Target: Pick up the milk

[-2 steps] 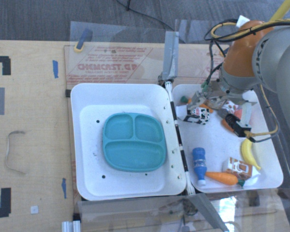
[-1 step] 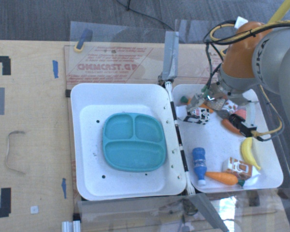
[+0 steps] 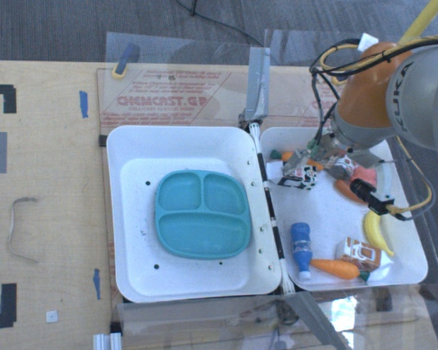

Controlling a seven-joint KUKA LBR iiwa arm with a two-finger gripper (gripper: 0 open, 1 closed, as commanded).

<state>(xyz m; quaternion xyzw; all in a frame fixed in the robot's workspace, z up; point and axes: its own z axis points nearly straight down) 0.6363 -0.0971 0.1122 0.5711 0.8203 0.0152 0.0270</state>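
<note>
Your gripper (image 3: 315, 159) is down in the far-left corner of the right bin (image 3: 416, 272), w/ the black-and-white milk carton (image 3: 301, 176) lying tipped over just beside it, up against the bin's left wall. Whether the jaws are released or clenched you can't tell from here; wrist and cables block them, so don't count the carton as grabbed.

Risks, as I judge them:
- Carton is on its side and close to the wall. A closing jaw may hit the wall or just shove the carton along instead of pinching it.
- Clutter near the wrist: an orange-red toy (image 3: 361, 175) and something small and orange (image 3: 286, 154) at the far edge. You could catch one of those instead, or w/ the milk.
- Blue bottle (image 3: 301, 246), carrot (image 3: 334, 268), small carton (image 3: 360, 252) and banana (image 3: 377, 232) sit nearer in the bin, well apart, so prob. no trouble.
- Left bin (image 3: 131, 268) w/ the teal plate (image 3: 202, 214) is out of the way.

Check the lift before trusting it.
</note>
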